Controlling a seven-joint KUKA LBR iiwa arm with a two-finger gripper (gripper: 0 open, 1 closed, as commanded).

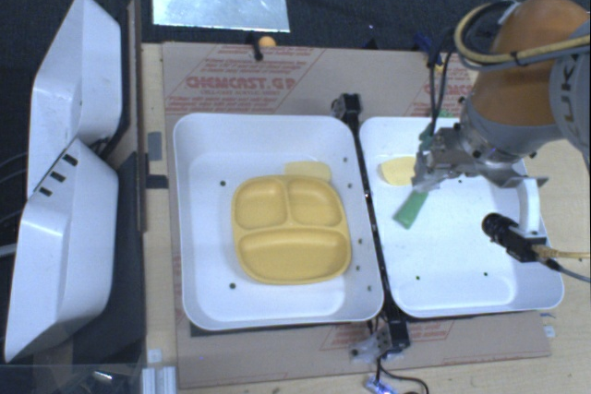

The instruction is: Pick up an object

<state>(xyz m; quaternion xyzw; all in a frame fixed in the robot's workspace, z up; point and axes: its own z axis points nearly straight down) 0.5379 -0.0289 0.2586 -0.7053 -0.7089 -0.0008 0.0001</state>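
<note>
The slim green stick-shaped object (410,208) lies tilted in the right shallow white bin (462,281), its upper end right at the claw (430,176), whose state I cannot tell from above. Just beside it, against the bin's upper left, sits a flat pale yellow disc (397,171). The left white bin (208,226) holds a yellow plastic divided tray (291,231) and a pale yellow rectangular piece (308,170) touching the tray's upper edge.
</note>
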